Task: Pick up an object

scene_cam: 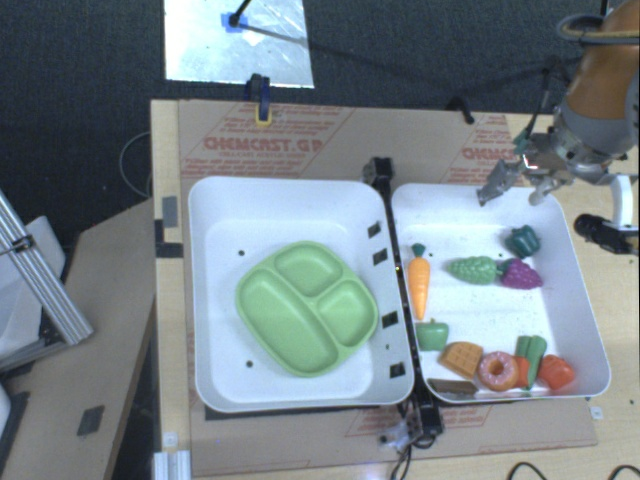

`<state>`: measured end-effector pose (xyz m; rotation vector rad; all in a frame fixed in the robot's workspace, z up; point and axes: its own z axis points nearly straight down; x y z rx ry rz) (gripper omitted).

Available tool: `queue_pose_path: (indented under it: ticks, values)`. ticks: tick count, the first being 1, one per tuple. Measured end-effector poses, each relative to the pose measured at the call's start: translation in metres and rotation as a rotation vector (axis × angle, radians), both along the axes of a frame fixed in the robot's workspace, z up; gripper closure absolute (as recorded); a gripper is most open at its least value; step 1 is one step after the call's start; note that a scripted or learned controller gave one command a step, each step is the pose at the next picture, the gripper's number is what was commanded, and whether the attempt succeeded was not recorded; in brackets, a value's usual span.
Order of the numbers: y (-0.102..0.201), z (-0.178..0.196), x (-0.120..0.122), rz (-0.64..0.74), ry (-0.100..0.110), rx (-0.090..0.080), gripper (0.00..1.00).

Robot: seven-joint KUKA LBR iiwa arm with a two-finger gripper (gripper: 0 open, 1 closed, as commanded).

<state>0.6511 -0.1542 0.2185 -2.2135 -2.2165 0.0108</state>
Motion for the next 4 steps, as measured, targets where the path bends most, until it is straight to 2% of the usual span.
queue_pose_path:
  ticks: [1,3,4]
  values:
    - [0.0,0.009,0.003,0.002,-0.013,-0.002,0.0]
    - [-0.005,-0.091,0.022,0.006,-0.012,-0.002,0.0]
    - [-0.004,-0.134,0.022,0.006,-0.013,-0.002,0.0]
